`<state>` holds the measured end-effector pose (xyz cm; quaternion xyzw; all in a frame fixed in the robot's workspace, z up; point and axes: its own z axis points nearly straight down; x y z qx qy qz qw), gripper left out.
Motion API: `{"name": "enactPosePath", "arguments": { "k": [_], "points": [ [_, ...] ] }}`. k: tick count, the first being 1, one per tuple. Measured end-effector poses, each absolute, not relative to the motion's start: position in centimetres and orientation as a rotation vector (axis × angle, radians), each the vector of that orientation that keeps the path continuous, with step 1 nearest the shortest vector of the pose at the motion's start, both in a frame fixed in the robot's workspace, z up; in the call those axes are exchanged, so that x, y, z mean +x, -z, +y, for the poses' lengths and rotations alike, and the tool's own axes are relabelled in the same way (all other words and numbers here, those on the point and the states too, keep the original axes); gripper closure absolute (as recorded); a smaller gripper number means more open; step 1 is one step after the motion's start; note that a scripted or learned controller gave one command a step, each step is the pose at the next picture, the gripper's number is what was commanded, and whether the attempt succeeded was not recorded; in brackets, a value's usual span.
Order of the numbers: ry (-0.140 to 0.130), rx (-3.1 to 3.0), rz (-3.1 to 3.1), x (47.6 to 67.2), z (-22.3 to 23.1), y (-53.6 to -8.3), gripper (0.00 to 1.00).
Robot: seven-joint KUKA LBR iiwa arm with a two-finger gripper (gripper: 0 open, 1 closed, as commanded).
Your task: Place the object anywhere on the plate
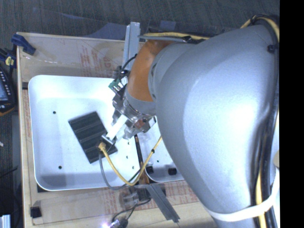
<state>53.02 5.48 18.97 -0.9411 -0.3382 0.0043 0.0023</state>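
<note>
Pale wooden surface (pixel 76 201) runs along the nearest edge and carries two shallow white plastic bins side by side. The left white bin (pixel 40 127) is in plain sight, while only the near left corner of the right white bin (pixel 164 177) shows beneath the robot.

A dark grey ribbed rectangular slab (pixel 88 136) lies flat on the floor of the left bin, turned at a slant to the bin's walls and nearer its middle than any rim. Just beside the slab's right end, over the right part of that bin, hangs the gripper (pixel 127 127). Whether it is apart or together cannot be told, and nothing is seen held in it.

Above the gripper sits the orange band (pixel 140 75), and the bulky grey arm (pixel 213 118) covers the right half. Farther back, a blue clamp (pixel 21 42) sits at the surface's far left corner, with dark carpet floor (pixel 71 8) beyond.
</note>
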Motion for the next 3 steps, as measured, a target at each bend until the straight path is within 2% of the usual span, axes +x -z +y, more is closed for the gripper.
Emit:
{"name": "enactPosePath", "arguments": {
  "k": [1, 2, 3],
  "points": [
    [-0.01, -2.82, -1.374, 47.5, 3.5, -19.0, 1.0],
    [-0.006, -2.729, -1.55, 48.0, 8.9, -24.7, 1.0],
    [-0.013, -2.825, -1.367, 56.7, 13.3, -12.3, 1.0]
  ]
}}
